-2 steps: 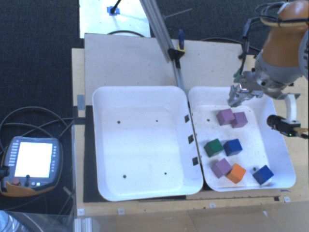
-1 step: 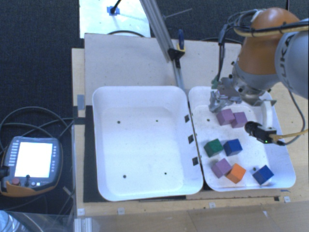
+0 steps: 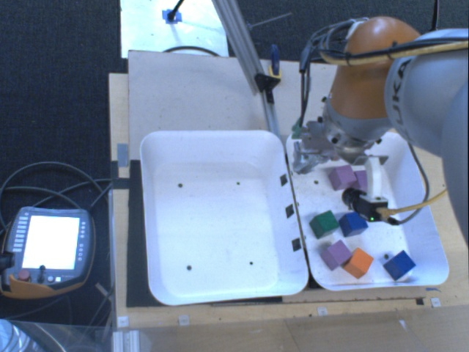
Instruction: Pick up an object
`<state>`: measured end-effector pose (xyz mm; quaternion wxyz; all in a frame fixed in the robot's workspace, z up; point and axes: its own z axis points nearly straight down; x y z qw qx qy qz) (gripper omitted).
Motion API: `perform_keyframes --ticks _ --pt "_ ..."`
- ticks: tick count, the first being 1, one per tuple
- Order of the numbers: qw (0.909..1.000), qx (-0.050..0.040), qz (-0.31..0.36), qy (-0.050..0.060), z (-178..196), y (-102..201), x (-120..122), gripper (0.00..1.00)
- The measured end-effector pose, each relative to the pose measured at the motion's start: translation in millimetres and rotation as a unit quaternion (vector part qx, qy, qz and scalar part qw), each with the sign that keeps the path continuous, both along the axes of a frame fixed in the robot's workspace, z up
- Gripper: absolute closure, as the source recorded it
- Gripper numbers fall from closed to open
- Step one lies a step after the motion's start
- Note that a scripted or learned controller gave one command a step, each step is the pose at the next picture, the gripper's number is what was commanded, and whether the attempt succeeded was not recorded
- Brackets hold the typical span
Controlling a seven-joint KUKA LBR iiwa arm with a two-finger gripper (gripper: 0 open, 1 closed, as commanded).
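arm (image 3: 432, 86) cut off at right edge, purple cube (image 3: 343, 177) partly hidden

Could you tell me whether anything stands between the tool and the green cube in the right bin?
Nothing visible does. The tool sits at the right bin's upper left, near the divider, and the green cube lies below it in the image over bare bin floor. The nearest purple cube sits off to the right of that line.
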<state>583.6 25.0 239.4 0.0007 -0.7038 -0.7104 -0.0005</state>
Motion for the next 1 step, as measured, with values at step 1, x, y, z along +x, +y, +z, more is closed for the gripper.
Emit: perform_keyframes --ticks 1 --pt "1.0000 0.0005 0.001 -0.001 2.1 51.4 3.1 1.00"
